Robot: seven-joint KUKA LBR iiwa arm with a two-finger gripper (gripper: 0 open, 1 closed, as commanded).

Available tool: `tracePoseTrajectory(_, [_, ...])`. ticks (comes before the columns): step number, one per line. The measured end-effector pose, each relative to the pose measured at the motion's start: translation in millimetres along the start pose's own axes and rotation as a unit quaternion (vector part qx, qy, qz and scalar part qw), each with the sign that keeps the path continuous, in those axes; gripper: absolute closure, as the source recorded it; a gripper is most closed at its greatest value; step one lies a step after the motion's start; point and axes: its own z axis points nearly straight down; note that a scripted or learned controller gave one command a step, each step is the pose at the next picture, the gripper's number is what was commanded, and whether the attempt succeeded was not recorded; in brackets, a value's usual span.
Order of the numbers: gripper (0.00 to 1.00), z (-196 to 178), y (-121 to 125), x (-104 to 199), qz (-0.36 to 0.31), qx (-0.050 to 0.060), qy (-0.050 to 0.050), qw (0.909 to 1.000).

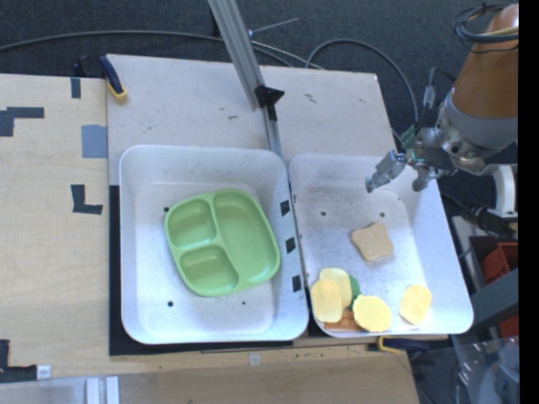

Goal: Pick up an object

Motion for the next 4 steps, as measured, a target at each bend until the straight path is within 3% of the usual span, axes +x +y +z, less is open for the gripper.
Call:
tracePoseTrajectory(1, [0.0, -0.1, 0.0, -0.1, 0.0, 0.0, 0.0, 1.0])
tracePoseTrajectory(4, [0.0, 159.2, -1.3, -7.5, 0.001, 0.004, 0.0, 1.0])
